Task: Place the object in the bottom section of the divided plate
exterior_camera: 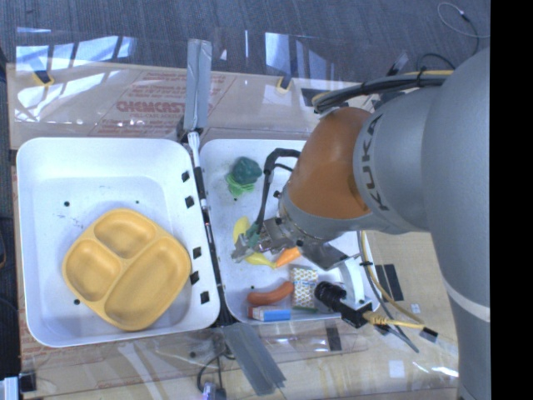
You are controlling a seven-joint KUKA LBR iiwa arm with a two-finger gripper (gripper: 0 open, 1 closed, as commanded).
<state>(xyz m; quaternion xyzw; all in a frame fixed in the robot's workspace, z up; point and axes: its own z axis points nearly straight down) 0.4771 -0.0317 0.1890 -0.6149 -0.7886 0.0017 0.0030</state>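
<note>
Two bins: right bin (218,215) holds the pincer (250,248); left bin (33,223) holds the divided plate (125,267).
Object: yellow item (241,227), directly at the pincer tips.
Pincer state: cannot tell.
Target bearing: plate's bottom section lies well left of the pincer.

Yellow divided plate (126,267) in white bin (42,173); green toy (245,173), orange carrot (286,257), red sausage (271,293), checkered block (304,287).

A robotics lab: a large grey industrial arm with an orange band (333,173) over two shallow white plastic bins (50,223), loose black cables (391,82), grey carpet (250,7)
</note>
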